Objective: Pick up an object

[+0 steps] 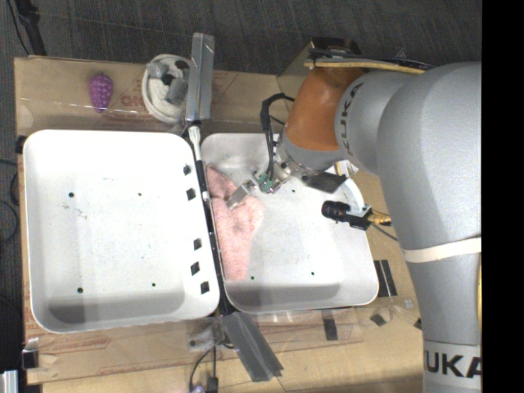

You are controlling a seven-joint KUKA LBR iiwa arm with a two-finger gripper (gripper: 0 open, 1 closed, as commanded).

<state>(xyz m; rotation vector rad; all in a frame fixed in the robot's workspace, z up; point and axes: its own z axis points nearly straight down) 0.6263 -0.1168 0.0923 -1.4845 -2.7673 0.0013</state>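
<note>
1. Gripper [243,193]: lowered into the far-left part of the right bin, its tip over the far end of the cloth and seemingly touching it. From this slant I cannot tell how wide it stands or whether it has hold of anything.

2. Cloth [237,237]: pink, soft, elongated. It lies flat on the floor of the right bin, close along the left wall. It runs from under the gripper toward the near edge, broadest at the middle and narrowing at the near end.

3. Right bin [304,256]: white, shallow, round-cornered. The cloth takes up its left third.

4. Arm [426,178]: grey, with an orange band [315,117] above the wrist. It enters from the right and crosses the far-right corner of the right bin.

5. Left bin [106,219]: white, shallow, side by side with the right bin. A few small dark dots mark its floor.

6. Tabs [196,245]: four, small and black, spaced along the seam between the bins.

7. Grey bar [201,72]: at the far end of that seam, running away across the bench.

8. White roll [164,88]: on the bench, just left of the grey bar and beyond the far-right corner of the left bin.

9. Purple lump [101,91]: on the bench left of the white roll, beyond the far edge of the left bin and well apart from the cloth.

10. Bench [57,109]: tan surface around both bins.
</note>
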